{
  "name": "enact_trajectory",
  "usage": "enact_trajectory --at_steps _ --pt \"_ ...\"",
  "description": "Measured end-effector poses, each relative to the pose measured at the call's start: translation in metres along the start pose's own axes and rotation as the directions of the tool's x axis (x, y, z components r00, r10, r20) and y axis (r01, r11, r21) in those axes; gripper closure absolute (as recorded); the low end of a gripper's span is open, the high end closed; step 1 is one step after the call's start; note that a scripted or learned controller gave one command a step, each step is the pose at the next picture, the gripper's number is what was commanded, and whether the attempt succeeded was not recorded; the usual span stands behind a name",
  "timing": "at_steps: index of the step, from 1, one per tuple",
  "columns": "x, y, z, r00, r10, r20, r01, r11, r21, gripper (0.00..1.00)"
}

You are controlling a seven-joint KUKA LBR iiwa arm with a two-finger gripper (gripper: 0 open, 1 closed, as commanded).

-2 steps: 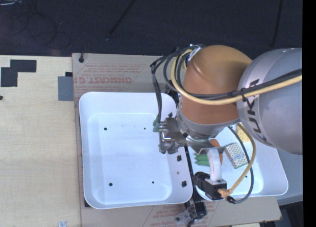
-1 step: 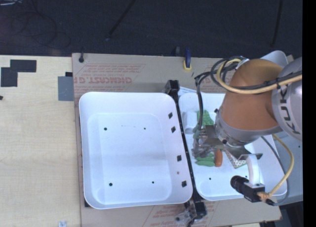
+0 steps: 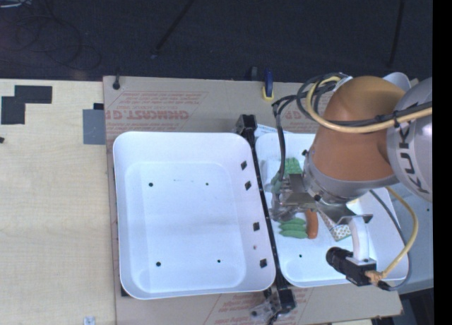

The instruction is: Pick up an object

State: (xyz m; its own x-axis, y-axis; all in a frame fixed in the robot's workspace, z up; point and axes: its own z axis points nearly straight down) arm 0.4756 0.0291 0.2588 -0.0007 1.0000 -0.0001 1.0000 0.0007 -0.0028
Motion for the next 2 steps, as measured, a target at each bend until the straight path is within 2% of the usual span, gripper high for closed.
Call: enact_trajectory --at_steps 1,2 --pt "0.053 0.001 -0.093 1.000 -0.006 -0.003 0.006 1.000 -0.009 1.00" --pt "0.127 0.000 -0.176 1.000 -0.008 -0.003 0.008 1.000 -0.008 1.00"
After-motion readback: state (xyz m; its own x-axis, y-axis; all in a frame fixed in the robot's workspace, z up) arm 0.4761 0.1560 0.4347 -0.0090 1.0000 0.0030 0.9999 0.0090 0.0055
